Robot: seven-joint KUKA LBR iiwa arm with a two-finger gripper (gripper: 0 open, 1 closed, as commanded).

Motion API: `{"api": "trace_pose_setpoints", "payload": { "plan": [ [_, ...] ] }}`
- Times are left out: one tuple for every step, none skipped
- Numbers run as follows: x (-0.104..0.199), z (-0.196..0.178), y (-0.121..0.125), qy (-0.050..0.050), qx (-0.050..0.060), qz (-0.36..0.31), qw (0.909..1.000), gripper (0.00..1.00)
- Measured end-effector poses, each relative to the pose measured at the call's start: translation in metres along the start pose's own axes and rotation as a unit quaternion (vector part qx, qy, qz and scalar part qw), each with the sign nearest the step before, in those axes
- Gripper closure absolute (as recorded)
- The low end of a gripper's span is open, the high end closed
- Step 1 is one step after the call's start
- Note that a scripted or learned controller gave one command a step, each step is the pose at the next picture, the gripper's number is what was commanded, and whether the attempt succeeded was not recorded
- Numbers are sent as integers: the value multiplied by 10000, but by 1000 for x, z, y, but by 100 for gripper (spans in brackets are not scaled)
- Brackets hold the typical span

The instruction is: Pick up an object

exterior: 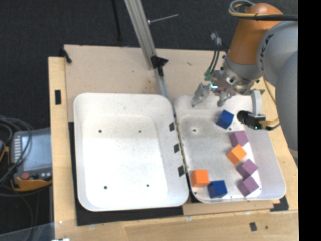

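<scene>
Camera view: the gripper (pixel 211 96) is seen over the right bin's (pixel 268 149) far rim, fingers spread, nothing between them. Seven blocks are crowded along that bin's right and near edges, a blue block (pixel 225 119) nearest the gripper. No writing can be read.

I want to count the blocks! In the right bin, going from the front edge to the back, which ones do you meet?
Front to back: blue cube → purple cube → orange cube → second purple cube → second orange cube → third purple cube → second blue cube, nearest the gripper.
</scene>
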State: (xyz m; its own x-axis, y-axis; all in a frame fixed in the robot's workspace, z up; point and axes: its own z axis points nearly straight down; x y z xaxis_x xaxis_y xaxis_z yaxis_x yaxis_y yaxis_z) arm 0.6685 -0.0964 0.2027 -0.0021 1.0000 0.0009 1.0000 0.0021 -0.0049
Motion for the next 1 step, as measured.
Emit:
{"api": "trace_pose_setpoints", "payload": {
  "plan": [
    [-1,-3,1,-10,-24,-7,10000,0]
  ]
}}
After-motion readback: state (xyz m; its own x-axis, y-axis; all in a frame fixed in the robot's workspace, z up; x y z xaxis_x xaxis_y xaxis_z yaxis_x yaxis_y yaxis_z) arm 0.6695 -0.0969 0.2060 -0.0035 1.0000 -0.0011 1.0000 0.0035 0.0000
